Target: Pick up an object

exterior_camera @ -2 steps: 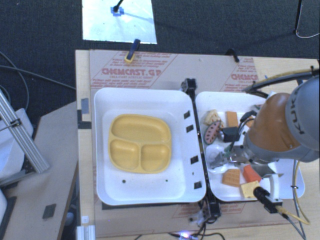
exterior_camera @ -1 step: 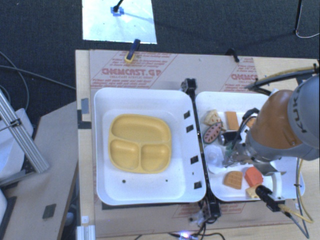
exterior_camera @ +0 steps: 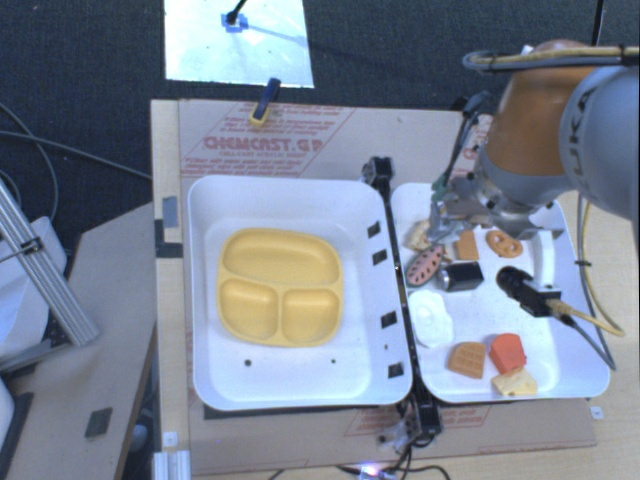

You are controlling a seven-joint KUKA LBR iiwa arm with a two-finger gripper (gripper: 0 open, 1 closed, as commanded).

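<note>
Low over the right bin (exterior_camera: 575, 363), the tool (exterior_camera: 447, 218); grip state cannot be told.

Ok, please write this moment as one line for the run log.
arm: over right bin | gripper: low at bin's top left, near toy food | grasp: none seen | left bin: yellow tray

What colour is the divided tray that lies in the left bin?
The divided tray is pale yellow, plain with no pattern; the camera view shows it well from above.
</note>
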